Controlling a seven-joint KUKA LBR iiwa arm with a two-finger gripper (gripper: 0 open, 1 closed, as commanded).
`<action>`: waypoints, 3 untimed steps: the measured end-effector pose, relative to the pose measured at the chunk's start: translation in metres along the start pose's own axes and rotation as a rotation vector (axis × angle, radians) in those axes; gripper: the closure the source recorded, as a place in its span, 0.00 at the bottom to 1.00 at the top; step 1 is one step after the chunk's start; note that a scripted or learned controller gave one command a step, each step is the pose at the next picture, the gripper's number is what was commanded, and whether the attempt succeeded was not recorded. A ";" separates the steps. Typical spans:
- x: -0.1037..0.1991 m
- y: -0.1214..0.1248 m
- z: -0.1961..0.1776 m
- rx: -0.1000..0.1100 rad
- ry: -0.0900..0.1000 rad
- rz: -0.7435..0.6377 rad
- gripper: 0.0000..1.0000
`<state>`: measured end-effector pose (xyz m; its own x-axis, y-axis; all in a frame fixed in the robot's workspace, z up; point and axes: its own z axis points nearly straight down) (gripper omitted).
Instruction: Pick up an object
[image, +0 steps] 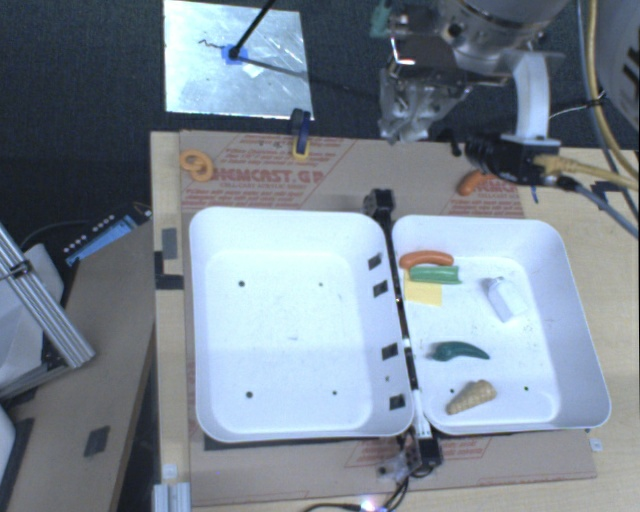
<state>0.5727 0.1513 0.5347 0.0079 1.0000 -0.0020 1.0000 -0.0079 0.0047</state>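
The tool (408, 118) hangs above the far edge of the table (100, 330), beyond both bins and clear of them. Whether it is apart or together cannot be told at this angle; nothing is visible in its grip.

The right bin (570, 300) contains all candidate objects:
- An orange sausage (426, 259) near the far left corner, touching a green piece (434, 273) just in front of it.
- A yellow slice (422, 293) directly in front of those.
- A small white block (498, 299) near the centre.
- A dark green pepper (459, 351) toward the near side.
- A tan cone (471, 396) nearest the front wall.

The left bin (290, 320) sits beside it, joined along the centre.
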 end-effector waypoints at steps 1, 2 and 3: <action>-0.003 -0.089 -0.002 0.004 0.005 -0.013 1.00; -0.143 -0.023 0.000 0.002 -0.003 0.005 1.00; -0.048 -0.082 0.055 0.010 0.004 -0.022 1.00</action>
<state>0.4903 0.1034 0.4796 -0.0140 0.9999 0.0020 0.9999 0.0140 -0.0050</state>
